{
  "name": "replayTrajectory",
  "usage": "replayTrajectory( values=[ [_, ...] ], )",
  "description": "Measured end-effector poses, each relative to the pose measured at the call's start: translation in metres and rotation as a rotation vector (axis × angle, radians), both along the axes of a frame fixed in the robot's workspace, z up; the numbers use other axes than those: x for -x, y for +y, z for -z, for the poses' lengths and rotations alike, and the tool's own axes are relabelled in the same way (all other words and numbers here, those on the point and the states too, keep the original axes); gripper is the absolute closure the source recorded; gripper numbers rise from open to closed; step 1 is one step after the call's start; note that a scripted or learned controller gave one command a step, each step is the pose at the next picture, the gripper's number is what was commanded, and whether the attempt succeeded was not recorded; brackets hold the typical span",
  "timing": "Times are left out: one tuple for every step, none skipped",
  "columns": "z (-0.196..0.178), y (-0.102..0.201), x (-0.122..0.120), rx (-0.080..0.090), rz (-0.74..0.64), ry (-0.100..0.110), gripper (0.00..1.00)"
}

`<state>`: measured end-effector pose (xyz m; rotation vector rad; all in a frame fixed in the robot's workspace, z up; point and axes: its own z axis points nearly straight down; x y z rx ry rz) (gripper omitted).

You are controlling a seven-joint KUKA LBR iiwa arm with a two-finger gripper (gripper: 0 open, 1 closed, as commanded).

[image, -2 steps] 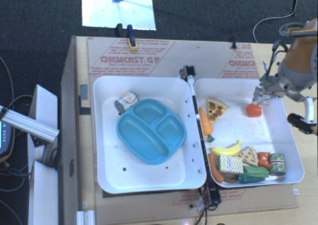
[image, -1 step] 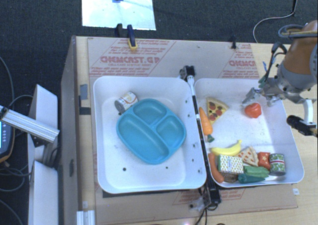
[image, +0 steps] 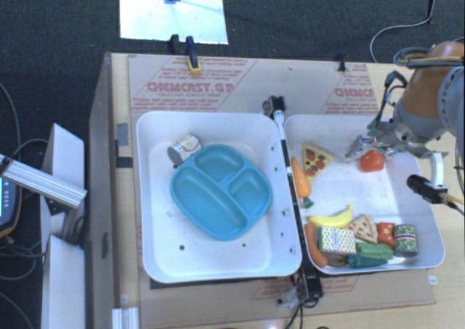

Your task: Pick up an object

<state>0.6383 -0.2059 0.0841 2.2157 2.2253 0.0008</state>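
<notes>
My gripper (image: 368,147) hangs low over the back of the right bin (image: 385,191), at the end of the grey arm coming in from the right. A small red tomato (image: 371,162) lies directly under and just in front of it, seemingly touching the gripper's tip. I cannot make out whether the tomato is gripped. A pizza slice (image: 317,158) lies to the left of the gripper, and a carrot (image: 301,177) rests along the bin's left wall.
The right bin's front holds a banana (image: 332,218), a second pizza slice (image: 363,227), a carrot (image: 314,245), a printed box (image: 336,240), a green vegetable (image: 371,253) and a can (image: 405,240). The left bin (image: 156,175) holds a blue divided plate (image: 220,191) and a small can (image: 184,148).
</notes>
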Motion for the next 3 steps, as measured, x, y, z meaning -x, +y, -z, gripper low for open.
replayTrajectory(
  values=[
    [-0.013, 0.000, -0.002, 0.002, -0.002, -0.006, 1.00],
    [-0.024, 0.000, -0.003, 0.002, -0.004, -0.009, 1.00],
    [-0.062, 0.080, 0.022, -0.002, 0.000, -0.002, 1.00]
  ],
)
